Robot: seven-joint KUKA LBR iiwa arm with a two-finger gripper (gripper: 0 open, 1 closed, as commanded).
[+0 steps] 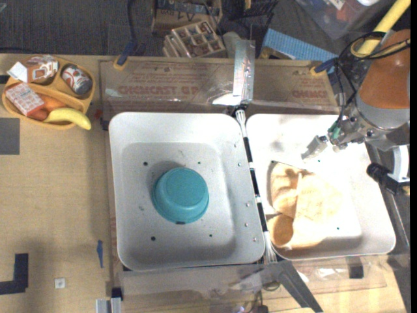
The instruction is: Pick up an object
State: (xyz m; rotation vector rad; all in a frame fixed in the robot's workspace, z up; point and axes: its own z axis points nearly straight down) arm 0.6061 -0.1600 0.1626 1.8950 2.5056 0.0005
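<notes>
Camera view: one pale tan, cloth-like object (305, 212) lies crumpled in the right bin (365, 240), toward its near left corner, one edge against the wall beside the divider. The gripper (317, 146) hangs above the bin's upper middle, apart from the cloth and just beyond its far edge; nothing sits between its tips, and I cannot tell at this size whether the jaws are spread or pressed together. Judged step: approach, grasp not yet made. Next move would call for shifting toward the near left over the cloth, then descending onto a raised fold. Count: two bins; one teal bowl (181, 194), upside down, centred in the left bin (130, 135); one yellow tray (13, 100) of toy food at the bench's far left, one banana (70, 117) on its near edge.
</notes>
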